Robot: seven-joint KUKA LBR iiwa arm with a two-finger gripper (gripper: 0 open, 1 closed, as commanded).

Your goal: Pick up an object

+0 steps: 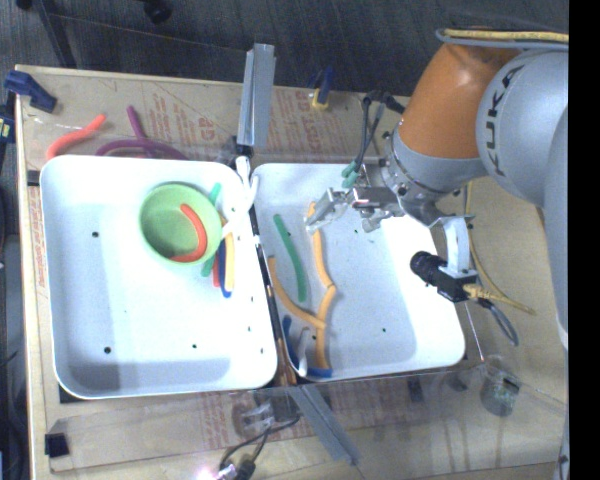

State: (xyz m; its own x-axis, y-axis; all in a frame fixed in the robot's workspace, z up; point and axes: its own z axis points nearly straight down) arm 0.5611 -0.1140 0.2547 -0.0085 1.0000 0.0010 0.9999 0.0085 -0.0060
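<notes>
camera view, from above at a slant: i see the arm [500, 108] reaching in from the right, its gripper [332, 208] held over the upper part of the right bin [410, 318]. the fingers [320, 211] stand a little apart with nothing between them, so i read the tool as open and carrying nothing.

the nearest candidate, in my judgement, is the orange strip [325, 268]; its upper end lies just below and beside the fingertips, and its long axis runs away from the gripper toward the near rim of the bin, curving as it goes. a green strip [292, 258] lies just to its left, roughly parallel, also running top to bottom. a blue piece [305, 363] sits at the near rim, well apart from the tool.

the left bin [80, 298] holds a green bowl [178, 223] with a red strip [195, 230] in it, farther from the gripper.

i judge that the coming move turns on a short descent, with the jaws set across the orange strip's long axis rather than along it.
</notes>
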